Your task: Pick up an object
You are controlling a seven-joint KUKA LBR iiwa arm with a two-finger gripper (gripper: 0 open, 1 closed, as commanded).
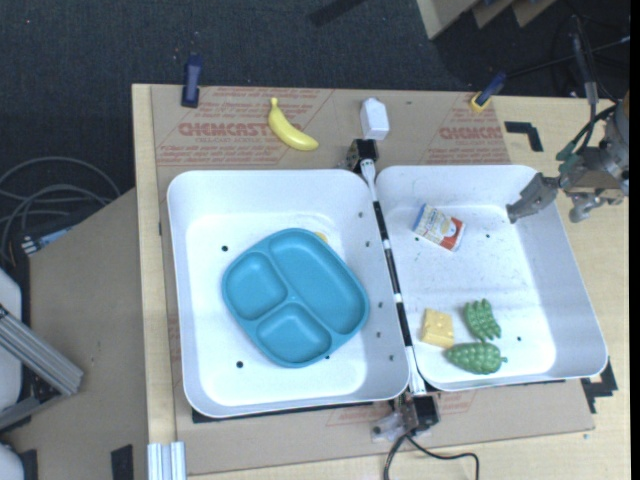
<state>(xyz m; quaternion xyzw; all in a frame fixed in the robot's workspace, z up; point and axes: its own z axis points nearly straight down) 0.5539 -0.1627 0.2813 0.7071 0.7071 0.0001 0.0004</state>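
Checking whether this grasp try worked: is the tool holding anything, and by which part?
Nothing is held. The tool hovers at the right bin's upper right edge, apart from the small carton.

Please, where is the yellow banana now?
The banana lies on the brown board outside both bins, beyond the far rim of the left bin holding the blue plate.

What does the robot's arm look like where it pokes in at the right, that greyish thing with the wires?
The gripper is a small assembly of dull grey metal, blocky and angular, with one dark grey finger slanting towards the right bin. Thin dark and greenish cables loop above it.
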